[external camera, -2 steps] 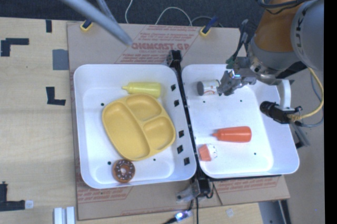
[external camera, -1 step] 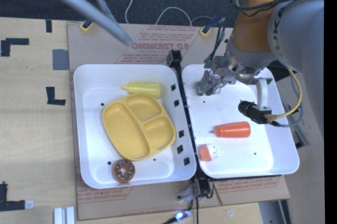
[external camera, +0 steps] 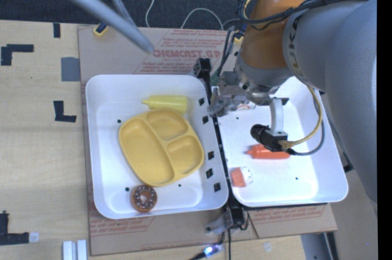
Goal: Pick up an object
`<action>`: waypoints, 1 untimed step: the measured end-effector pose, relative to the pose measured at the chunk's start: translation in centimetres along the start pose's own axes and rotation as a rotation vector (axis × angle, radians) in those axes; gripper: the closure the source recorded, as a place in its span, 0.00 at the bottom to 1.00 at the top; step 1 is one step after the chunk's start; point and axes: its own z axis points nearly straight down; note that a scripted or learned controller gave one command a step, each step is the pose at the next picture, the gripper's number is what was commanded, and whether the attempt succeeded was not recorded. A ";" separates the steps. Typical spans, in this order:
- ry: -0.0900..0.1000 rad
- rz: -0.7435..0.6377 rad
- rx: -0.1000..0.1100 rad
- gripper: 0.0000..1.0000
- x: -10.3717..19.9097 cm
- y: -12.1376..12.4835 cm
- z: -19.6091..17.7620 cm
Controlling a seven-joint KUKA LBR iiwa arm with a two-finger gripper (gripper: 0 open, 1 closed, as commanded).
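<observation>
Camera view: both bins from above
Left shallow white plastic bin point(external camera: 105, 188): left of the gripper point(external camera: 222, 100); holds a glossy yellow three-compartment plastic plate point(external camera: 162, 145), a yellow squeeze bottle point(external camera: 165, 103) lying at the plate's top edge, and a round brown frosted doughnut point(external camera: 144, 197) by its lower edge.
Right shallow white plastic bin point(external camera: 297, 182): under the gripper; holds a smooth orange carrot-shaped toy point(external camera: 269, 153) below and right of it, and a small orange-and-white block point(external camera: 239, 177) further below.
Gripper: at the right bin's upper-left corner, beside the bins' shared walls; cannot tell whether clenched or released.

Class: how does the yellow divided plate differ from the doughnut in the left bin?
The divided plate is yellow; the doughnut is brown. The plate is far larger than the doughnut. The plate has three compartments; the doughnut is a ring with one hole. Both lie flat in the left bin.
</observation>
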 end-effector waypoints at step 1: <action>0.000 0.000 0.001 1.00 5.0 -2.0 0.6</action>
